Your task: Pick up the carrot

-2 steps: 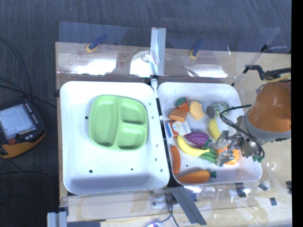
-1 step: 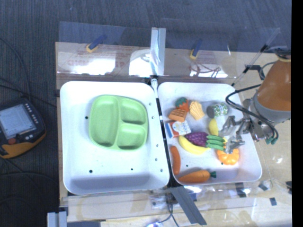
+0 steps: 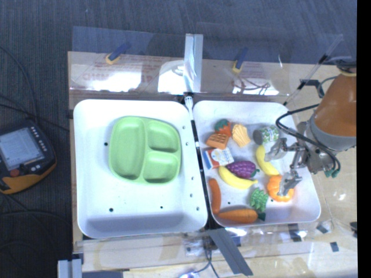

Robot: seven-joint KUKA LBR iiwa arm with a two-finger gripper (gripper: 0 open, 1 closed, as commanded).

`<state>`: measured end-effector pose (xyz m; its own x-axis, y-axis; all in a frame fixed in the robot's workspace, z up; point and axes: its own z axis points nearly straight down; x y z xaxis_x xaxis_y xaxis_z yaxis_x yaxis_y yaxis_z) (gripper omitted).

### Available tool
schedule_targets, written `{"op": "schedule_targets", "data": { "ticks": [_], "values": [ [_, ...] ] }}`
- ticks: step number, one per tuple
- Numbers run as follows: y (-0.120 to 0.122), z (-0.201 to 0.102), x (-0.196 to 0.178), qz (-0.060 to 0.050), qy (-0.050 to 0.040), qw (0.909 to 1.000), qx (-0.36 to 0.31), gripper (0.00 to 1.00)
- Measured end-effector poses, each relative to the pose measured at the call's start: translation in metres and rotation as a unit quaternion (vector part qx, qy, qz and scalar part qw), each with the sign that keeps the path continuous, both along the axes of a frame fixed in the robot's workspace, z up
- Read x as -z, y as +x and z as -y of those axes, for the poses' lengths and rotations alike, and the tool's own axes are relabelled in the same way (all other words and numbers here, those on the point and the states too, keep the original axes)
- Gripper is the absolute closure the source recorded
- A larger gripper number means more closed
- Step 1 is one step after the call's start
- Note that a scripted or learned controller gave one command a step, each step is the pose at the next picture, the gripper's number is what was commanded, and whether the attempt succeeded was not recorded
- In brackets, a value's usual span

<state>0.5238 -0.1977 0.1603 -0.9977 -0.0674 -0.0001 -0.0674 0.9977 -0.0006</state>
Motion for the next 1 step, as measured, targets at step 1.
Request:
{"op": "schedule_targets", "data": {
  "ticks": [1],
  "values": [
    [-0.0260, 0.0182, 0.0696, 0.005, -0.0005, 0.9995, -0.031, 0.00]
  ]
}}
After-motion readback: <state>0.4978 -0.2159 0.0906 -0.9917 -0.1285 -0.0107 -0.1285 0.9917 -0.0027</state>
